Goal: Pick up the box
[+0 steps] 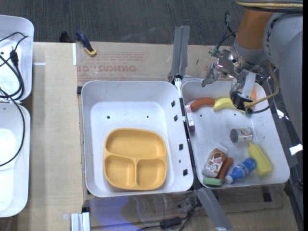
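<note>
my two-finger gripper point(226, 76) hangs over the far edge of the right white bin point(274, 134), fingers apart and holding nothing. the small printed cardboard box point(215, 161) lies near the bin's front, beside a brown sausage point(225, 168) and well apart from me.

A dark grey carpeted floor point(120, 13) is seen along the top, at 12 o'clock. Below it a pale wooden worktop point(53, 129) is spread across the view. A flattened brown cardboard sheet point(125, 64) with red printing is laid on it toward 12 o'clock. White moulded tubs point(12, 143) crossed by black cables point(14, 76) are placed at 9 o'clock. A blue and yellow clamp point(85, 44) is set at 11 o'clock. Even, soft light is cast throughout.
</note>
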{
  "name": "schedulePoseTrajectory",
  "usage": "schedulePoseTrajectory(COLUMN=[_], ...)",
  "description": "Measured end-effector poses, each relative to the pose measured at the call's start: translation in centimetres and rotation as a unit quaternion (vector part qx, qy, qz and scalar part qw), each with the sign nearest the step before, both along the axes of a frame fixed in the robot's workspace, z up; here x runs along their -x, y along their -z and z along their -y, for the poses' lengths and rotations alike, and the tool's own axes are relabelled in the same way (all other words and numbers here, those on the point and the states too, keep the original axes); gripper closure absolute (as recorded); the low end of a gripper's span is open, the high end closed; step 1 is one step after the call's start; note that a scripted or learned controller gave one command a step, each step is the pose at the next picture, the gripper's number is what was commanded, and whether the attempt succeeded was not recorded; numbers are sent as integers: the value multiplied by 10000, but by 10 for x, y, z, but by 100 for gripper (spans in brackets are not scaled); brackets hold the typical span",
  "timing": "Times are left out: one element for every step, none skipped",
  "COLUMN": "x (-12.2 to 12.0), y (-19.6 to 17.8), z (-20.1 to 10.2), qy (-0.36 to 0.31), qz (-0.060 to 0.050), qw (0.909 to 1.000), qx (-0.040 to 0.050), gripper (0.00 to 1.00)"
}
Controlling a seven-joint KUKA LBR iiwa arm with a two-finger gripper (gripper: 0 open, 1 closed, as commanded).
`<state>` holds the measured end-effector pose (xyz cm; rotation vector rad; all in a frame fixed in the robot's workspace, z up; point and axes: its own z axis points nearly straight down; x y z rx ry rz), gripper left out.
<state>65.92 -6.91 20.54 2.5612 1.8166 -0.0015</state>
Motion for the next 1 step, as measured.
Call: schedulePoseTrajectory(x=[11], y=[109], z=[95], qy=[137], qz=[-20], qw=[9999], qx=[-2], gripper=[0])
